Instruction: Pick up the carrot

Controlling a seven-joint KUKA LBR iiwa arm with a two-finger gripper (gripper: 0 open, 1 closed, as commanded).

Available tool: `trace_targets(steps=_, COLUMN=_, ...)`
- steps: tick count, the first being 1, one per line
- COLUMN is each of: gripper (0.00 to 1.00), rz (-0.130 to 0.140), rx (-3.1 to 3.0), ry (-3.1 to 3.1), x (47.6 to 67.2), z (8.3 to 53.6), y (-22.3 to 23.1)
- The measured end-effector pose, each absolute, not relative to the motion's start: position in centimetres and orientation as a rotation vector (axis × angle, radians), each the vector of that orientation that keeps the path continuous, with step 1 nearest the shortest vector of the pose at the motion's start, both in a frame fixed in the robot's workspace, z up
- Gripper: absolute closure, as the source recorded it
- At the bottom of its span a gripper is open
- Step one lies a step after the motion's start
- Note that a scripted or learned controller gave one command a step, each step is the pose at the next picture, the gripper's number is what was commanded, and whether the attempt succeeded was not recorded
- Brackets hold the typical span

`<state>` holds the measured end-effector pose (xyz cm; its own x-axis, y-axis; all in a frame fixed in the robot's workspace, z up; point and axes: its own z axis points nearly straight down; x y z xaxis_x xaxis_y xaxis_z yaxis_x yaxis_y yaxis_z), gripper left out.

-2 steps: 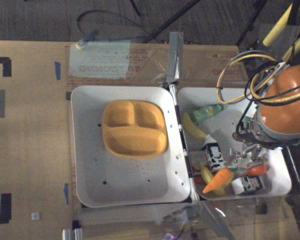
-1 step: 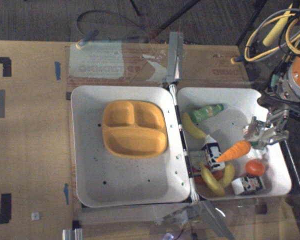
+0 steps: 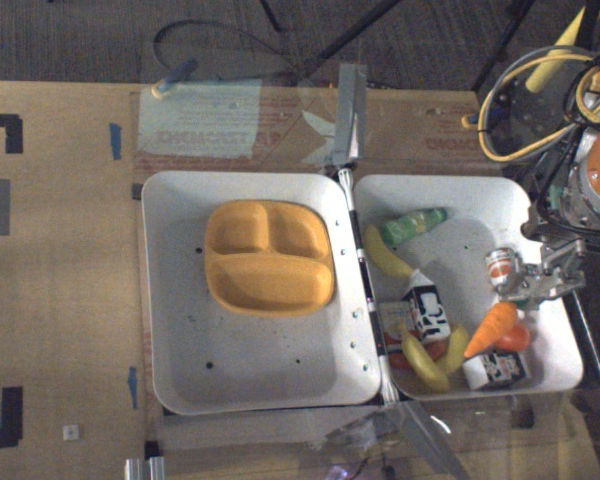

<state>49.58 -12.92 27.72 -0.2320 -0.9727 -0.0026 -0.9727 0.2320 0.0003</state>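
While my arm reaches in from the right, the flat tan wooden bench (image 3: 60,308) spreads widest below me, bearing two shallow white plastic bins with rounded corners, side by side. My left bin (image 3: 180,368) has a smooth, lightly speckled floor and holds one thing: a glossy orange-yellow plate (image 3: 270,258), squarish with soft corners and moulded into three compartments. My right bin (image 3: 480,208) is crowded: a curved yellow banana (image 3: 385,255) lies near the dividing wall, a green bottle (image 3: 413,225) lies tilted above it, a small white carton with black patches (image 3: 429,311) sits just below the banana, and a second banana (image 3: 425,363) curves along the front beside another small carton (image 3: 493,370). My gripper (image 3: 532,286), bare metal, hangs over the right side of this bin, with a small red-and-silver can (image 3: 501,266) just beside it. Whether my fingers are apart or together I cannot tell. The carrot (image 3: 493,329), a smooth orange cone, lies just below the gripper, tip pointing down-left
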Motion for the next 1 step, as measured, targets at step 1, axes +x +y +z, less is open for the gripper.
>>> trace_targets(steps=1, gripper=1.00, rz=0.005, rx=-2.298, ry=2.140, x=51.27, z=23.98, y=-16.24)
